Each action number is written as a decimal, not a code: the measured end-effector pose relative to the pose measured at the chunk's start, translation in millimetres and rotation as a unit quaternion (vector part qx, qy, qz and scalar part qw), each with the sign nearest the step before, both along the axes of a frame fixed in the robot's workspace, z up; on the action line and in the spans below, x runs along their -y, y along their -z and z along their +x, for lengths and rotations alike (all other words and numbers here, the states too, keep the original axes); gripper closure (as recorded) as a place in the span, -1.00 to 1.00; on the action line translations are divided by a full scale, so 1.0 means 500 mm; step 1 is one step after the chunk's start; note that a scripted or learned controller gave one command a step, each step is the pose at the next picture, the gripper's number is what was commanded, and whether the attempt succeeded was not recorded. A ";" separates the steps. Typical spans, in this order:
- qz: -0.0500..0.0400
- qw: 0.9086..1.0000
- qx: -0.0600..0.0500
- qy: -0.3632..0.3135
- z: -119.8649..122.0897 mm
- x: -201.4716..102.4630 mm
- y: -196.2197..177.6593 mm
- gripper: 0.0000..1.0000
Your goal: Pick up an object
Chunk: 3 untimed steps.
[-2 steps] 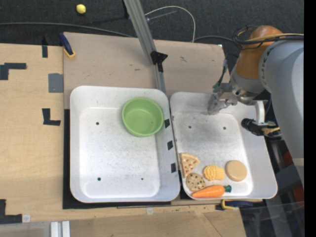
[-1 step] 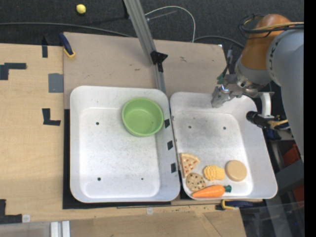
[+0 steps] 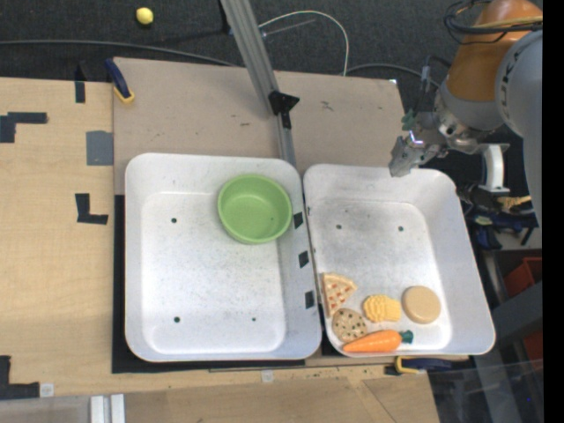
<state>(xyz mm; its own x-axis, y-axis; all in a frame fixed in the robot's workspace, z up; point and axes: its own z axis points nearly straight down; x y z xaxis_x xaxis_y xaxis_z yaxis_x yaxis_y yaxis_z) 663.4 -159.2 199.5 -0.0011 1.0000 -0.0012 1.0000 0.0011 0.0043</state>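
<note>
Hand [image 3: 407, 159] over right bin [image 3: 441, 236] far rim, grip state cannot tell | toy foods clustered at near edge: carrot [image 3: 374, 341], cookie [image 3: 349, 323] | green bowl [image 3: 255, 208] in left bin [image 3: 150, 263]

Both white bins, the left bin [image 3: 150, 263] and the right bin [image 3: 441, 236], look like smooth moulded plastic, their floors speckled with dark scuffs. The green bowl [image 3: 255, 208] is matt plastic. The toy foods along the right bin's near edge, among them a carrot [image 3: 372, 342] and a pizza slice [image 3: 336, 291], look like plastic too. The bench [image 3: 44, 236] is pale wood grain, with a smoother brown board [image 3: 194, 104] beyond the bins. The slanted pole [image 3: 251, 42] is dull grey metal.
</note>
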 end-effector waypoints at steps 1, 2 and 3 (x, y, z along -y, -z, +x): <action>0.001 1.000 -0.003 -0.002 0.009 -0.099 0.002 1.00; 0.001 1.000 -0.004 -0.002 -0.006 -0.204 0.013 1.00; 0.001 1.000 -0.002 -0.003 -0.012 -0.311 -0.022 1.00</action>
<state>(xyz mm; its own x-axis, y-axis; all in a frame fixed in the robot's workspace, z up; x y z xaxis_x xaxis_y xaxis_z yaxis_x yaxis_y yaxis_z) 657.6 -3.8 210.5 -0.0071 1.0000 0.0018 1.0000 0.0071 0.0001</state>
